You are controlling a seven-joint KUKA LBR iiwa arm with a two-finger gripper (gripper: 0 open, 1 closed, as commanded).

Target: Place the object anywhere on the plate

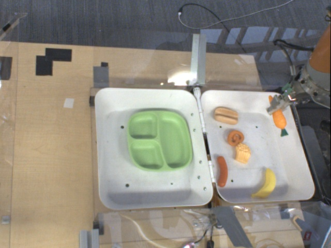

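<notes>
Gripper just above the carrot; grip state I cannot tell.
Carrot lies lengthwise away from me; plate sits far left.

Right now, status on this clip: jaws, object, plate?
Gripper at right bin's far right edge, by the carrot; jaws' state unclear. Green plate in left bin, nothing on it. Path across looks open.

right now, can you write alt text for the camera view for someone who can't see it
A green divided plate sits in the left white bin, while toy foods lie in the right white bin: a hot dog bun, sausage, banana and carrot. The robot's hand hovers by the carrot at the far right corner.
</notes>
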